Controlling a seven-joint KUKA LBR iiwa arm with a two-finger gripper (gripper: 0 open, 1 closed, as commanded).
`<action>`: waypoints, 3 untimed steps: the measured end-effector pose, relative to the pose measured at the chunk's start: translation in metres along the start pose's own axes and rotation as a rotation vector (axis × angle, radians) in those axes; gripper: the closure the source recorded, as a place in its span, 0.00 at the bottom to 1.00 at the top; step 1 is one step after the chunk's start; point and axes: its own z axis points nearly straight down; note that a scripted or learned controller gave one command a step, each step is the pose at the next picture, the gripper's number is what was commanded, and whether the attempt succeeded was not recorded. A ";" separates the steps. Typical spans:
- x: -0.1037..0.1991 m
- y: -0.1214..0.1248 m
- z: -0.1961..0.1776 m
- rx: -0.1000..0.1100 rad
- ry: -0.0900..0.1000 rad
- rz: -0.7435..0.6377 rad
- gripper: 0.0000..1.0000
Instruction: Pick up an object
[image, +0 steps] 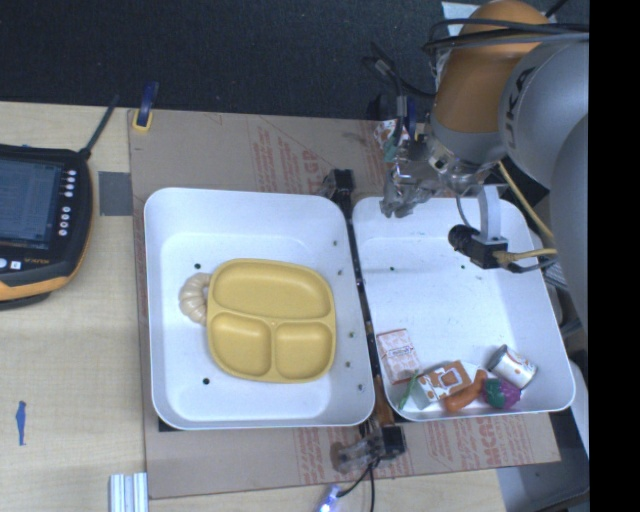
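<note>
My claw (400, 200) hangs over the far edge of the right bin (450, 290), near its corner beside the left bin (170, 300). Nothing sits between its fingers, and from this slant I cannot tell whether they are spread or closed. The things to pick lie well apart from it, bunched along the near edge of the right bin: a small printed packet (397, 353), a carton (440, 384), an orange sausage-shaped piece (466, 396), a purple and green toy (503, 395) and a small can (512, 366). The left bin holds a yellow divided tray (270, 318) with a pale round lump (194, 296) touching its left side.
</note>
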 end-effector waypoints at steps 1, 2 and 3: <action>0.068 0.000 0.022 0.003 -0.001 -0.004 1.00; 0.139 -0.001 0.039 0.003 -0.001 -0.004 1.00; 0.143 -0.027 0.093 -0.004 -0.002 -0.001 1.00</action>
